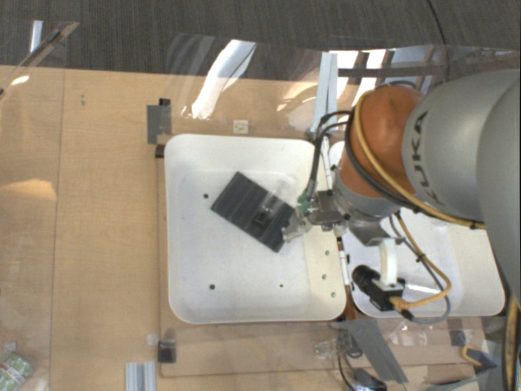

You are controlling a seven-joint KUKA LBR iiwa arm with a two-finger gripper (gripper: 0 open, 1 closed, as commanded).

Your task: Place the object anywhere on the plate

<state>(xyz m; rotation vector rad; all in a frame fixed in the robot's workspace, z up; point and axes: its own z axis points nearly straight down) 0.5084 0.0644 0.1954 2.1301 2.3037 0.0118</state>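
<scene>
A dark, flat, square plate point(248, 209) with faint ribbed lines lies in the left white bin point(203, 292), turned diamond-wise to the bin's walls, in its upper middle part. A small dark object point(262, 217) sits on the plate, near the plate's right corner.

You see two shallow white bins side by side on a pale wooden bench point(89, 243). The left bin point(203, 300) has a few small dark dots across its floor. The right bin point(480, 287) shows just a strip of its rim and floor. A black clamp point(159, 123) sits at the left bin's upper left corner, and another small black block point(167, 350) sits near its lower left corner. Grey carpet point(203, 6) runs along the top.
</scene>
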